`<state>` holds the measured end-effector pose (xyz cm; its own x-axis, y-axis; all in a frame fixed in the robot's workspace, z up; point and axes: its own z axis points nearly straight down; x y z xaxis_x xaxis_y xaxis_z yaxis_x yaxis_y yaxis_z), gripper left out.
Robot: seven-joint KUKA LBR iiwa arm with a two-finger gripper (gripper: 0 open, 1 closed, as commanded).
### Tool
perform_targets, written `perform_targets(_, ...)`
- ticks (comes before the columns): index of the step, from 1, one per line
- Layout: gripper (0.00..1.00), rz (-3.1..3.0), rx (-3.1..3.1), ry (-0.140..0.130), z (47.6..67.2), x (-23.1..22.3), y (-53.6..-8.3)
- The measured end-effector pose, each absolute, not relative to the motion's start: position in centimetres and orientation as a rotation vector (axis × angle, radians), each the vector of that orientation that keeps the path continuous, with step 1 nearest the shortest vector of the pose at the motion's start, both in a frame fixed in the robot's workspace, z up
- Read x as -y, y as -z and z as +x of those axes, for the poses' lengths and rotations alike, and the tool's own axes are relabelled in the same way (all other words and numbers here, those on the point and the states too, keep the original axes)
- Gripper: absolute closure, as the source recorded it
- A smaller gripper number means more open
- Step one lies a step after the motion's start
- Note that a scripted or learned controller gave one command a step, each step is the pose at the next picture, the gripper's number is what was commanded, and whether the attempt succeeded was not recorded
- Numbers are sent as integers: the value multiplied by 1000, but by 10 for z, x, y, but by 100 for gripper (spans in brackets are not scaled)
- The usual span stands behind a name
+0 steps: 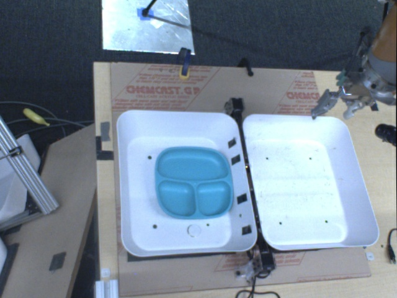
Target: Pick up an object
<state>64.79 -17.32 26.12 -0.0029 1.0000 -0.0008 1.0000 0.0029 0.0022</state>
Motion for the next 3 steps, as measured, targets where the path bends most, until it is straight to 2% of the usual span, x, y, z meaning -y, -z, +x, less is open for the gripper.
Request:
perform_targets(1,0,2224,-2223,3,630,196,-161)
perform_targets(2,0,2225,-2227,4,563,166,-80)
perform_targets(3,0,2226,-2224,3,483,154,-84)
